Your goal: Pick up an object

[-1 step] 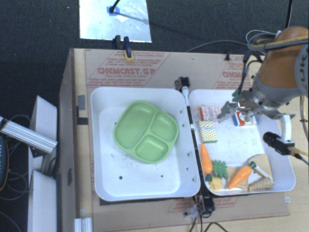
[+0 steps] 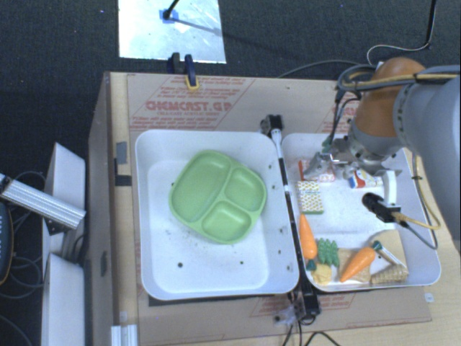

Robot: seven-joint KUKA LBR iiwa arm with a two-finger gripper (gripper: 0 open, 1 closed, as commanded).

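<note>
My claw [image 2: 338, 158] low at 12 o'clock of right white shallow bin [image 2: 425, 265]; grip state unclear. Small yellow checkered block [image 2: 310, 197] at its 7 o'clock: probably light, stiff; pinch flat sides.

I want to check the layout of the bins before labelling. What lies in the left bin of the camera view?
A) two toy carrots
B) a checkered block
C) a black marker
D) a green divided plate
D: the green divided plate lies alone in the left bin, while the toy carrots and the checkered block are in the right bin.
</note>
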